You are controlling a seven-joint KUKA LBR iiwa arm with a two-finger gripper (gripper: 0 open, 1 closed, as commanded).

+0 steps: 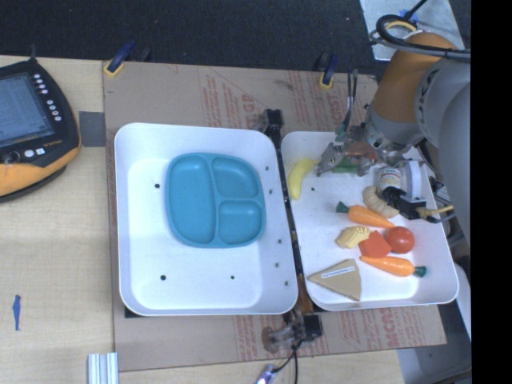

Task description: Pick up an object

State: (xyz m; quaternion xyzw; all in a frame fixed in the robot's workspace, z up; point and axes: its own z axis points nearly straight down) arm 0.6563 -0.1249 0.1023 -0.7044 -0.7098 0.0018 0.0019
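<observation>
A yellow banana (299,178) lies at the far left of the right bin (436,294), just left of the gripper (340,160), whose grip cannot be told from here and holds nothing visibly, on a cardboard-covered bench (200,94) with a blue divided plate (214,199) in the left bin (136,286).

A pale wooden bench (56,246) carries a brown cardboard sheet (200,94) (clamped at its far edge). Beyond lies dark carpeted floor (200,10). An orange-edged control pendant (28,130) rests far left.
</observation>
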